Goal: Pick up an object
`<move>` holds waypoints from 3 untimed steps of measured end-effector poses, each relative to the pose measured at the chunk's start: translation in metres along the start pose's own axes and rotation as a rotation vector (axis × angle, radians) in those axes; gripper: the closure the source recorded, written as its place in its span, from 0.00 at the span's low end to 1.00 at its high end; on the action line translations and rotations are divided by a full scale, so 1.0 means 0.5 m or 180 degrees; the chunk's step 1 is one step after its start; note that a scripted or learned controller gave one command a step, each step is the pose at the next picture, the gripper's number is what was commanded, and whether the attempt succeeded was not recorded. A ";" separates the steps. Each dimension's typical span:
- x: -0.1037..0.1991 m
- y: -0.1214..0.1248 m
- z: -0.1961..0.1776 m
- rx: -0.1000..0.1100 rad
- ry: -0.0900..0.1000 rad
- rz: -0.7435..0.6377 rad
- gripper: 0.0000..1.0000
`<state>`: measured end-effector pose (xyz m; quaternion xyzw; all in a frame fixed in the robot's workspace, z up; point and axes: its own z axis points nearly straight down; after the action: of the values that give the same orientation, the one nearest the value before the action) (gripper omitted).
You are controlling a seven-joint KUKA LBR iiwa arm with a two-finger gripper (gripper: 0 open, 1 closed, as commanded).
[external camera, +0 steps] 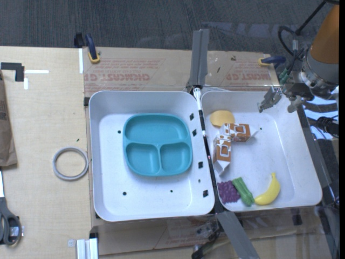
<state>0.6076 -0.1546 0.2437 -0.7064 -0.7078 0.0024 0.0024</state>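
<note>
Grey-and-orange arm parked at two o'clock, gripper [280,99] spread open and holding nothing, above the right bin's [302,144] far rim. Approach step, nothing chosen yet. Candidates at five o'clock: banana [269,190], green piece [242,191], purple grapes [228,191]; printed carton [232,139] nearer centre. Next, probably: descend over one. Teal plate [158,144] in left bin [105,161]; wooden bench [43,117], tape ring [70,163].

The grey arm with its orange band [328,42] is cut off by the right edge. Metal scissors [9,228] and a brown paper bag [6,124] run off the bench's left edge
</note>
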 end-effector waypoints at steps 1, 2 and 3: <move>0.040 0.046 0.308 -0.0007 0.0003 0.1009 0.00; 0.089 -0.115 0.310 -0.0006 0.0004 0.0228 0.00; 0.088 -0.058 0.200 -0.0013 -0.0002 -0.1020 0.00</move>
<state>0.5777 -0.1105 0.1440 -0.5844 -0.8114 0.0008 0.0011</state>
